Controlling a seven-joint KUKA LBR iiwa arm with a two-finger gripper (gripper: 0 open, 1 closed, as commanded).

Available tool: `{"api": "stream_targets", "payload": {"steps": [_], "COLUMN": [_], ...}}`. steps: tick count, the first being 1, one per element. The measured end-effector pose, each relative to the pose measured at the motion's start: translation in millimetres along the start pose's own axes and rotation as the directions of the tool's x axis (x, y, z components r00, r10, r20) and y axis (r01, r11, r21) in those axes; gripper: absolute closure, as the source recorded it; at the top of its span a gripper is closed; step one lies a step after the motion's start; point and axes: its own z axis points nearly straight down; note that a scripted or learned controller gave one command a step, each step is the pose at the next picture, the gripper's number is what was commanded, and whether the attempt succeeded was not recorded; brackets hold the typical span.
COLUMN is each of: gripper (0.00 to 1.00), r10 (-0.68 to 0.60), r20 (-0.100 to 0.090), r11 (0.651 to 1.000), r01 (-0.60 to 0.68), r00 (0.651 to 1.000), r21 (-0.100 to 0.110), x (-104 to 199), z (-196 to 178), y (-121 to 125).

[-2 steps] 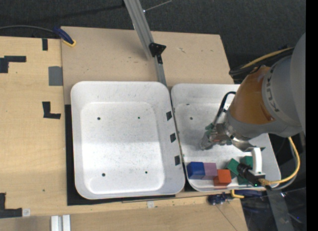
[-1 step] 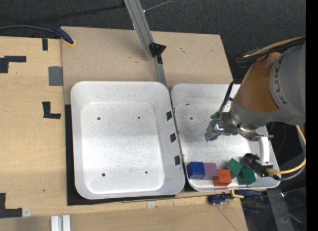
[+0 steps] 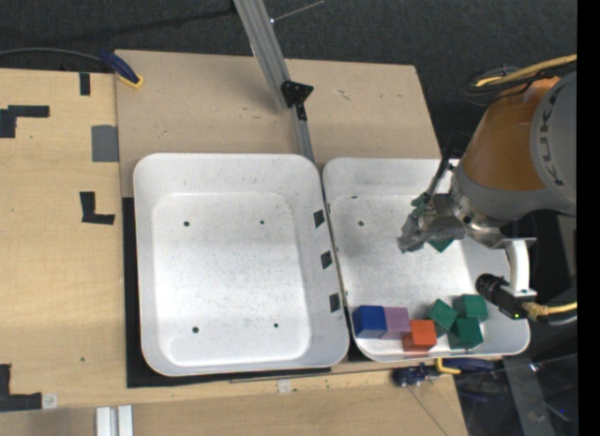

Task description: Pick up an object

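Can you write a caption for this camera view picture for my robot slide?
The gripper hovers over the right bin, near a pile of colored blocks.

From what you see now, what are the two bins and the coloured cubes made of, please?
Bins: probably moulded plastic, white with a slight sheen, shown by the rounded corners and rolled rims. Cubes: solid-coloured and matt, with fairly sharp edges; perhaps foam or painted wood, the picture leaves it open.
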Motion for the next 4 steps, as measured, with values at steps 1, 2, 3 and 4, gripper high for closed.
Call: {"api": "stream_targets", "payload": {"steps": [1, 2, 3, 4], "gripper": [1.0, 1.0, 1.0, 1.0], "r10": [-0.004, -0.005, -0.005, -0.005], "r20": [-0.002, -0.003, -0.002, -0.002], "r11": [1.0, 1.0, 1.0, 1.0], "r01": [0.004, 0.005, 0.005, 0.005], "r00": [1.0, 1.0, 1.0, 1.0], "r21": [0.003, 0.005, 0.004, 0.003], "x": [40.6, 94.3, 136.1, 181.5], "z": [3.3, 3.1, 4.6, 1.8], "y": [33.3, 55.4, 82.5, 113.8]}}
